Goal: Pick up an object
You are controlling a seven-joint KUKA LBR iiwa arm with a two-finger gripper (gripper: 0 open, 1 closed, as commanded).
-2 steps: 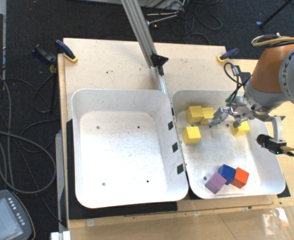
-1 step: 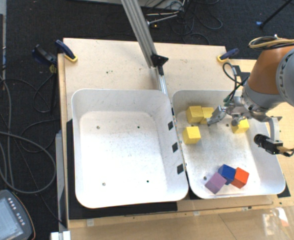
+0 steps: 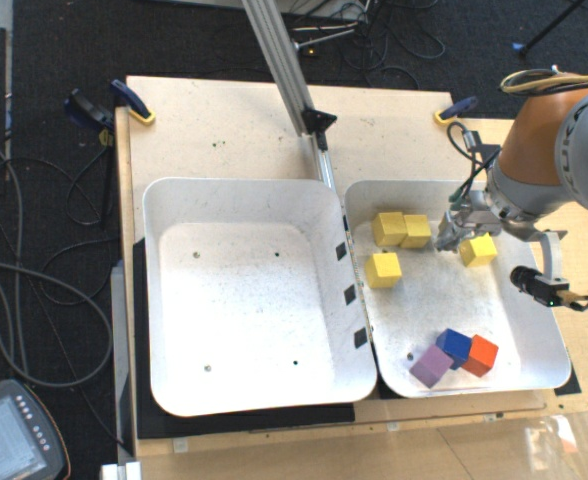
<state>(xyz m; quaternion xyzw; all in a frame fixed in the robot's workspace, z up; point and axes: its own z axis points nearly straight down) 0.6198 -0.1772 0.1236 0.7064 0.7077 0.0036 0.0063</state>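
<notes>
Over the right bin [image 3: 534,363], gripper [image 3: 451,233] sits low between yellow block pair [image 3: 402,230] and lone yellow block [image 3: 478,250]; finger state unreadable. Blocks look light, rigid, smooth-faced: grip across opposite flat sides.

Inside the right bin [image 3: 534,368] there were four yellow blocks [image 3: 384,268], one blue block [image 3: 455,344], one orange block [image 3: 482,355] and one purple block [image 3: 432,366].
</notes>
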